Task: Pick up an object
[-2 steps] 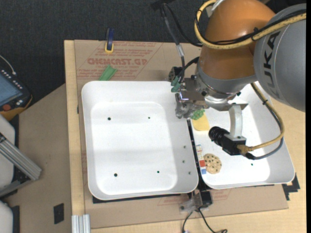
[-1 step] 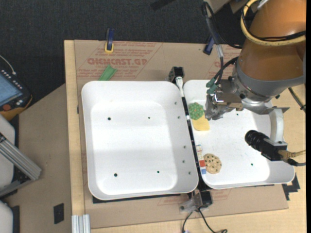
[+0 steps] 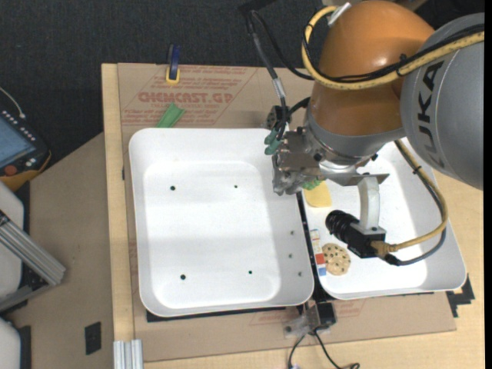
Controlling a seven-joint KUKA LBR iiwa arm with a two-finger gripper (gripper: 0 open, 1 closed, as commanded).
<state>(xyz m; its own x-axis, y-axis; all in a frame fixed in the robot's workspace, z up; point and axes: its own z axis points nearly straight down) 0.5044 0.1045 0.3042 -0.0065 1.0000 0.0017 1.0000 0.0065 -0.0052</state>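
Yellow piece (image 3: 317,196) looks like the closest thing to grab. It's in the right bin (image 3: 419,271), tight against the left edge about halfway along, just on the near side of the gripper (image 3: 296,177)

Biggest first: the arm (image 3: 453,91) comes in from the right and hogs the far right corner of the view. It's a grey casing with part of the KUKA lettering readable on it, and a big orange dome (image 3: 369,52) sits over the wrist. The arm is bent down so the gripper hangs over the seam between the two bins, toward their far edges. Can't tell from this angle whether the gripper is open or closed

The cardboard sheet (image 3: 215,98) under the bins has "CHEMCAST GP" printed in red along its far edge. There's a strip of green tape (image 3: 171,115) just below the first letters and a blue and yellow clamp (image 3: 174,64) on the far edge itself

The left bin (image 3: 207,229) has four small dark dots on its floor

Smaller stuff in the right bin:
- a tan speckled disc (image 3: 336,258) toward the near left corner
- a little red and blue bit (image 3: 320,261) by the left edge, right beside the disc
- a tiny green bit (image 3: 311,182) peeking out beside the gripper, just past the yellow piece's far side; can't tell if it's gripped
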